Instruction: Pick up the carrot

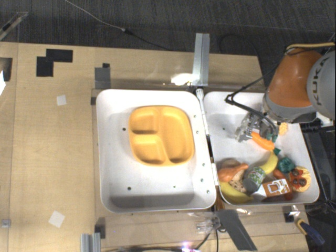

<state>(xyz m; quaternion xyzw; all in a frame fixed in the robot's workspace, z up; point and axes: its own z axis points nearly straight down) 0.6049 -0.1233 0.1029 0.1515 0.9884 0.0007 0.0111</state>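
The carrot (262, 140) is small and orange with a green top, and lies in the upper middle of the right bin (226, 114). My gripper (250, 131) hangs from the grey and orange arm, directly over the carrot's left end. Its metal fingers (243, 132) are closed around that end, and the rest of the carrot sticks out to the lower right toward the banana (270, 163).
The right bin's front holds a pile of toy food: the banana, a dark green can (253, 177), a teal piece (286, 165), a red-orange item (300, 177), a small carton (276, 188) and a brown piece (231, 170). A yellow divided plate (159, 134) sits in the left bin (113, 156).
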